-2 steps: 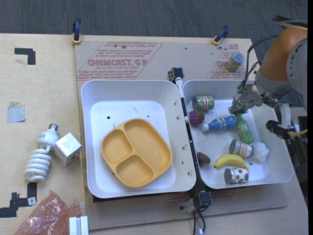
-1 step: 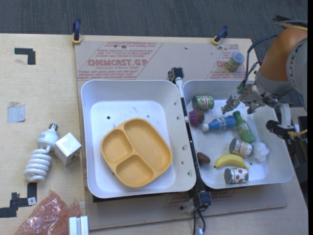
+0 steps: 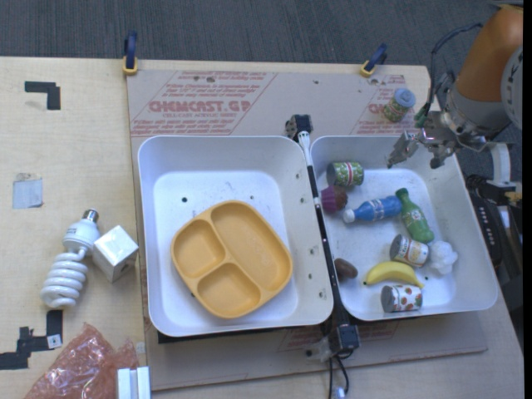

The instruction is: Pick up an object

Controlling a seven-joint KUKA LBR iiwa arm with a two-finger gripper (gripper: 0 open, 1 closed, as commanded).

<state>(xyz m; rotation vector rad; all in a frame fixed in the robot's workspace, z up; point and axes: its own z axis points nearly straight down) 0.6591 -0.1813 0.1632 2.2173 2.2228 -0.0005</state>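
Camera view: the gripper (image 3: 413,145) hangs spread and empty above the right bin (image 3: 465,231) at its far edge; no object is picked yet, so the whole grasp remains.

The desk (image 3: 75,152) carries a brown printed board (image 3: 208,102) with two white bins, the left bin (image 3: 158,189) and the right bin (image 3: 465,239), side by side. Left of the board lie a spiral bulb (image 3: 68,263), a white cube (image 3: 115,251) touching it, and red plastic wrap (image 3: 83,364)

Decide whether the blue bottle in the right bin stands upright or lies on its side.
On its side: the blue bottle lies flat on the right bin's floor, white cap pointing left.
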